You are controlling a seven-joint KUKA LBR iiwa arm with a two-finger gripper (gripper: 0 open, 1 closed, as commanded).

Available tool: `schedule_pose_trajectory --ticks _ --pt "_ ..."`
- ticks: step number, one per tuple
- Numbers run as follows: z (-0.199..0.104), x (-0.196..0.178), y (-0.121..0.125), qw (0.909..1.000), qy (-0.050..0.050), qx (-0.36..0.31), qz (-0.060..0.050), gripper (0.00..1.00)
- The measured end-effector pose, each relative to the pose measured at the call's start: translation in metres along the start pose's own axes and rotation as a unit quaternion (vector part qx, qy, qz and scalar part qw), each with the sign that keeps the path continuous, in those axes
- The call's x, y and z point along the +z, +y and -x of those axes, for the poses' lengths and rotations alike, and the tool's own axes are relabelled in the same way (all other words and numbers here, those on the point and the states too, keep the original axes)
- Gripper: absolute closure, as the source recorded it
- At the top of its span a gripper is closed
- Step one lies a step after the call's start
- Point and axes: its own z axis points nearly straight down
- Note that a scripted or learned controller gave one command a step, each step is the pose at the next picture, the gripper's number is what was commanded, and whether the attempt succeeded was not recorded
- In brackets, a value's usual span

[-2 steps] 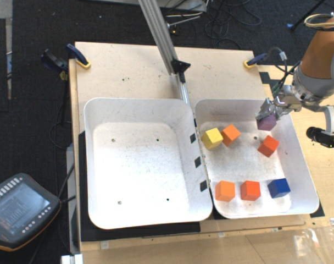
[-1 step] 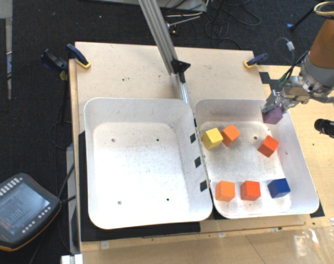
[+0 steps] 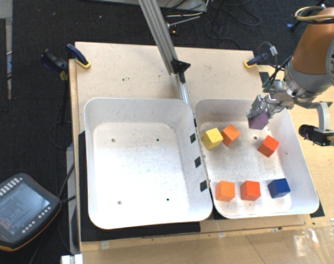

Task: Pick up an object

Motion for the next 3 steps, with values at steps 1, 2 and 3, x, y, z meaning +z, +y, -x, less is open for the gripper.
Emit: schedule_pose_trajectory --ticks 1,2,3 --pt "-0.046 -0.011 -0.007 1.0 0.0 0.0 0.0 1.0" --pt "-0.095 -0.018 -0.009 1.0 0.0 -0.001 0.0 1.0" --pt "-0.141 -0.025 -0.027 1.0 0.0 -0.001 0.0 1.0"
